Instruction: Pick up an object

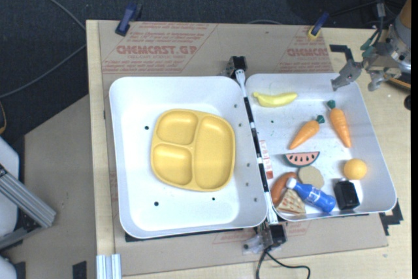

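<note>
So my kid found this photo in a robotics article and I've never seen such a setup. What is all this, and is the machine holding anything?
It is a single photo from a camera fixed above a bench, looking down at a slant. Two shallow white bins sit side by side. The left bin holds a yellow divided plate. The right bin holds toy food: a banana, two carrots, a watermelon slice, an orange, a blue bottle and a small black block. At the upper right, the metal part is the robot arm's gripper, a two-finger claw, poised at the right bin's far corner. Nothing shows between its fingers, so it holds nothing; its job is to pick up one object.
</note>
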You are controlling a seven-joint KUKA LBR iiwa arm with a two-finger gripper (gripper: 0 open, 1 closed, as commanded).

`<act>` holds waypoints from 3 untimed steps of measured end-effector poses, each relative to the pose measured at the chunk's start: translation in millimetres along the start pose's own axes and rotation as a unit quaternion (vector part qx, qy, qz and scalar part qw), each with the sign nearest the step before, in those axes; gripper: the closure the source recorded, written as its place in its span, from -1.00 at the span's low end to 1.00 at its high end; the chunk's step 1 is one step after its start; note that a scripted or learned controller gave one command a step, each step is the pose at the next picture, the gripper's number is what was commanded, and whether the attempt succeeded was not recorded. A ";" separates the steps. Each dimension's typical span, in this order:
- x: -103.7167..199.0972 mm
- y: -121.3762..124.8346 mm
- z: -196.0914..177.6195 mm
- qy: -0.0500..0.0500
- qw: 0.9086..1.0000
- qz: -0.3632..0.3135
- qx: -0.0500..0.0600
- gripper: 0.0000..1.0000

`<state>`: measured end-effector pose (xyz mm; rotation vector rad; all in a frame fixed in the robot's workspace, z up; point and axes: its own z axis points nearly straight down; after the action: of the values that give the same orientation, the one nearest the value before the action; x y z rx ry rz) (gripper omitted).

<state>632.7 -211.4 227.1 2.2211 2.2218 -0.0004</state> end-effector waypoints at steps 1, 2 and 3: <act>49.8 -13.7 139.8 0.001 1.000 0.000 0.001 -1.00; 98.6 -48.7 142.8 0.001 1.000 0.000 0.001 -1.00; 98.2 -48.3 132.7 0.000 1.000 0.000 0.000 1.00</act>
<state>584.3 -113.3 94.4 2.2223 2.2215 0.0001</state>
